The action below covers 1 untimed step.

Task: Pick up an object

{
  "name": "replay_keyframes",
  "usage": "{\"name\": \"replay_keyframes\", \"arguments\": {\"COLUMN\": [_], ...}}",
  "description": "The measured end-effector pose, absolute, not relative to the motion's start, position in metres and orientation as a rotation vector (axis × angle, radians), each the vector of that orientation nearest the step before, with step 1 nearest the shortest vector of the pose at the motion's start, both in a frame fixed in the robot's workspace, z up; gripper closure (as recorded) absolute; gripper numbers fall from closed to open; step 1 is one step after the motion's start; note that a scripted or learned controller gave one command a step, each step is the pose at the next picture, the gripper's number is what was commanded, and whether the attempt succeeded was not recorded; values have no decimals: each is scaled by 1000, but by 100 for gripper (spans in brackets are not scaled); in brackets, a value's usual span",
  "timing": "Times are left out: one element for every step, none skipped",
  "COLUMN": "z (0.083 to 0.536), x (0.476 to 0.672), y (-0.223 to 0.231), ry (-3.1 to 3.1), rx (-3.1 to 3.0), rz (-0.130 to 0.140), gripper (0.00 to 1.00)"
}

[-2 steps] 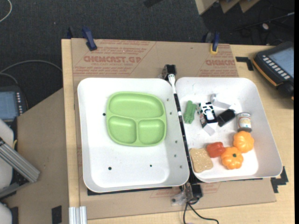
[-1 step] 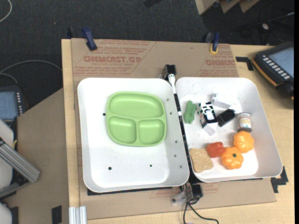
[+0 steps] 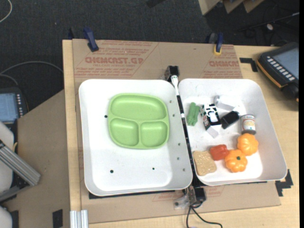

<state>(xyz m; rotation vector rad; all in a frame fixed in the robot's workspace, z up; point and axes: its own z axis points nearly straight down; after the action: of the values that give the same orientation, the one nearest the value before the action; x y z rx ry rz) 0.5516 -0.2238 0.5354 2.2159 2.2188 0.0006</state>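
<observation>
The right bin (image 3: 266, 103) holds several small objects. A green pod-shaped piece (image 3: 193, 113) lies near its left wall. Beside it sit a black and white box (image 3: 211, 115) and a black block (image 3: 230, 118), with a grey-white piece (image 3: 223, 102) behind them. A small jar with a label (image 3: 248, 124) stands at the right. Two orange pumpkin-like pieces (image 3: 247, 144) (image 3: 236, 161), a red piece (image 3: 218, 151) and a tan slice of bread (image 3: 204, 163) lie toward the front.
The left bin (image 3: 92, 141) holds a green three-compartment plate (image 3: 138, 120). Both bins rest on a cardboard sheet (image 3: 118, 56) clamped at the back. A tablet-like pendant (image 3: 282, 65) lies at the far right.
</observation>
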Motion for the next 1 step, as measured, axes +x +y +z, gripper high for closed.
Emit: {"name": "replay_keyframes", "arguments": {"z": [536], "x": [476], "y": [-224], "ry": [2220], "rx": [2225], "rz": [0], "gripper": [100]}}
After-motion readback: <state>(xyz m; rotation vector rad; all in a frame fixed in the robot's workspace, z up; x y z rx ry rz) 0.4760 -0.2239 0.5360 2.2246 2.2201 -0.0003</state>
